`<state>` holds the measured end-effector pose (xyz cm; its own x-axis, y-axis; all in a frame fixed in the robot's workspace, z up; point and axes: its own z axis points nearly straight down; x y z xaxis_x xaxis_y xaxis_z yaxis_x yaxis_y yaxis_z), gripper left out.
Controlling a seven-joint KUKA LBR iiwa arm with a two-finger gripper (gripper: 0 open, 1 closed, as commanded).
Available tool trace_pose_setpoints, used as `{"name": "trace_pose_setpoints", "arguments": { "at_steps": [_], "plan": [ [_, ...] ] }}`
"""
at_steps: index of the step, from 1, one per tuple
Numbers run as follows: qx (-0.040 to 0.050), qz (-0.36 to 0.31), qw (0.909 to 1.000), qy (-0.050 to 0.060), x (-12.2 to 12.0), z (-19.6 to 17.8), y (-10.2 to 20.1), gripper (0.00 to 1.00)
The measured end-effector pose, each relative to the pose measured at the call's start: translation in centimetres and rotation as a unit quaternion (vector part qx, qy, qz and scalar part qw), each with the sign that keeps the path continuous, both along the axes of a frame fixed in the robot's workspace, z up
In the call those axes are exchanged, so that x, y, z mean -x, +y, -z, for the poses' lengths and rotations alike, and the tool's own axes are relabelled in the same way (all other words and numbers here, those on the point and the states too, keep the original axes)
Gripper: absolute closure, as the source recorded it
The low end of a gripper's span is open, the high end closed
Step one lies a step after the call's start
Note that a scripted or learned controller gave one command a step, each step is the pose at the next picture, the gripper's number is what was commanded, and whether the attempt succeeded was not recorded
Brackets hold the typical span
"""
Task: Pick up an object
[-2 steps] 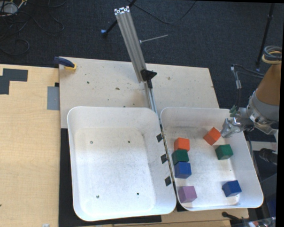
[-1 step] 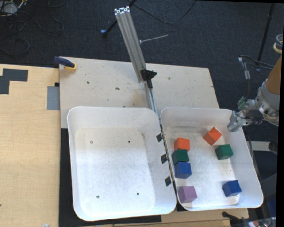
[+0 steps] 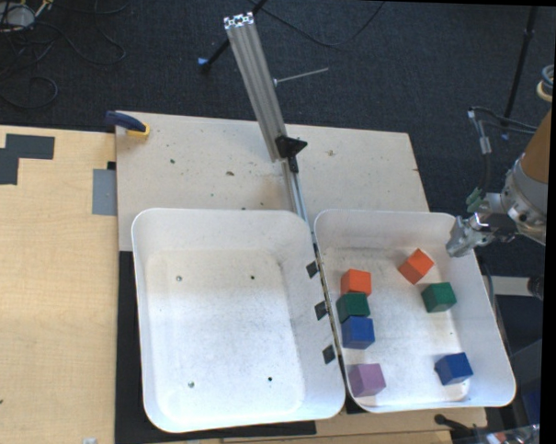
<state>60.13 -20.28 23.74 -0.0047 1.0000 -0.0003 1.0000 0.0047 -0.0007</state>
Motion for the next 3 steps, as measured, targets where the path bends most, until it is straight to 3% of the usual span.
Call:
{"name": "trace_pose_setpoints", "arguments": {
  "at_steps": [3],
  "plan": [
    [-0.0014, 0.001, 1.0000, 0.002, 1.1, 1.2, 14.4, 1.00]
  ]
}}
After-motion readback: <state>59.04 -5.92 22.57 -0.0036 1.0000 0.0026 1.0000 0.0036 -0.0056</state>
